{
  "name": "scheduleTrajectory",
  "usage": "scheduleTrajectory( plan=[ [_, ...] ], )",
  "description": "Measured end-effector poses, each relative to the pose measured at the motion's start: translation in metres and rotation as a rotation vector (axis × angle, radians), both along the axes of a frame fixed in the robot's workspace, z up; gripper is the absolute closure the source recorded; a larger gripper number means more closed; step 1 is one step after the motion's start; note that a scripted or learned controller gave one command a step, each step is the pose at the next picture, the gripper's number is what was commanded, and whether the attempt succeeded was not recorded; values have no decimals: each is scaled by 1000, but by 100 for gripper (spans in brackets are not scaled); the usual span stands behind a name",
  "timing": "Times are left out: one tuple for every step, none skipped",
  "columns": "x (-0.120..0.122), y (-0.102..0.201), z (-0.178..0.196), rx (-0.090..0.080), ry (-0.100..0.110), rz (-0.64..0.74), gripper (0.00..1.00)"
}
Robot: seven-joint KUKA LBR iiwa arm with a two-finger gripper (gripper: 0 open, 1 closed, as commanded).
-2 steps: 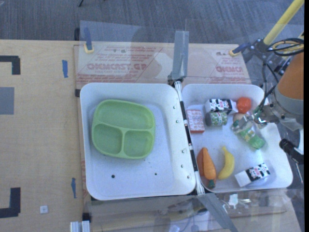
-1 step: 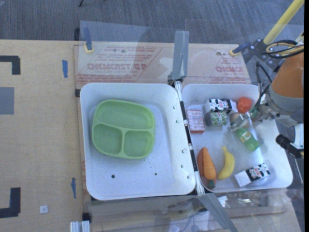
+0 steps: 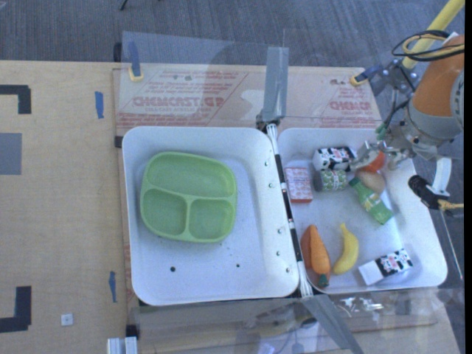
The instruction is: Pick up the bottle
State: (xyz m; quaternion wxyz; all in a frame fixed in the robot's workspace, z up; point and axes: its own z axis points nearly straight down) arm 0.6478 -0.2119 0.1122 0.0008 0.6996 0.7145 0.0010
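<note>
I'm seeing the green three-compartment plastic plate (image 3: 189, 206) sitting in the left shallow white bin (image 3: 140, 271). The green plastic bottle (image 3: 372, 200) is lying untouched in the right shallow white bin (image 3: 431, 264), my two-finger gripper (image 3: 375, 155) hovering just above it; jaws unreadable, pickup undone. Tan bench (image 3: 51, 220), grey carpet (image 3: 221, 9) beyond

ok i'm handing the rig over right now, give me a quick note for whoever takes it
Gripper: at the far edge of the right bin, just above the green bottle; finger state can't be made out.
Bottle: lying in the right bin, near a cow-print carton and a small red box. Carrot and banana lie nearer the front.
Left bin: holds a green divided plate.
Done: approach to the bottle.
Left: grasp and lift; no hold is visible.
</note>
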Motion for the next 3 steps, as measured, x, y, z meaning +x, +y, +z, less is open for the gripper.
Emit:
scheduleTrajectory(
  plan=[
    [-51,6,-26,2,0,159,0],
    [-49,5,-14,-3,-6,159,100],
    [-49,5,-14,-3,-6,159,0]
  ],
)
